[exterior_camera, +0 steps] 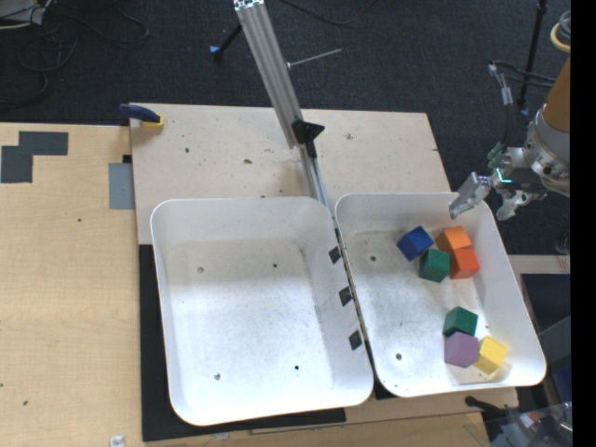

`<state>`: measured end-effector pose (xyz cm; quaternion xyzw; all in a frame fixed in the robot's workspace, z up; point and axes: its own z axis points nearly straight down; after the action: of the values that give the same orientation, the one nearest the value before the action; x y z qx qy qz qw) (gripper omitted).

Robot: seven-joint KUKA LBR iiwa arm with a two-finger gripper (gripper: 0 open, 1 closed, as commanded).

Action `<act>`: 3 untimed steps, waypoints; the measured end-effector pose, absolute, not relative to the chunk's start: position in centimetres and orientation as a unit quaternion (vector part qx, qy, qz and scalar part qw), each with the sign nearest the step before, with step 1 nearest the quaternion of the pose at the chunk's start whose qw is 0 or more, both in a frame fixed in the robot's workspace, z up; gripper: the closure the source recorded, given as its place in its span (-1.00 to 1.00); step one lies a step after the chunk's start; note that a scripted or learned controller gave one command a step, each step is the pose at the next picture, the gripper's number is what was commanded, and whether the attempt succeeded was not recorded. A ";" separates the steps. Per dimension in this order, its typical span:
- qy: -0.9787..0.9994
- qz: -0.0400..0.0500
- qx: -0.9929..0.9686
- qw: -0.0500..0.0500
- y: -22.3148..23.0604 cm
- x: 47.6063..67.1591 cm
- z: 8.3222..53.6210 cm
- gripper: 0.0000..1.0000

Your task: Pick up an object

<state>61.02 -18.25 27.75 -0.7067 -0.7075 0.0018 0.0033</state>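
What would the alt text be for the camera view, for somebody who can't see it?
A robot gripper hangs open over the upper right corner of the right bin, gripping nothing. That bin holds six blocks in two groups: blue, orange and green, then green, purple and yellow. The left bin sits alongside.

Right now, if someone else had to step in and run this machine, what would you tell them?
Gripper: open, holding nothing, poised over the right bin's far right corner.
Blocks, all in the right bin: blue, orange and a green one clustered near the far side; another green, purple and yellow at the near right corner.
Done: nothing picked yet.
Left: descend, grasp one block, lift.
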 end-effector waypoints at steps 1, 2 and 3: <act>-0.708 0.001 -0.706 0.001 -18.2 61.1 28.0 -1.00; -0.707 0.002 -0.707 0.003 -18.4 61.2 23.6 -1.00; -0.707 0.002 -0.707 0.003 -18.0 60.5 19.0 -1.00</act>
<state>60.53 -18.05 18.98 -0.7072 -0.7070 0.0020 0.0033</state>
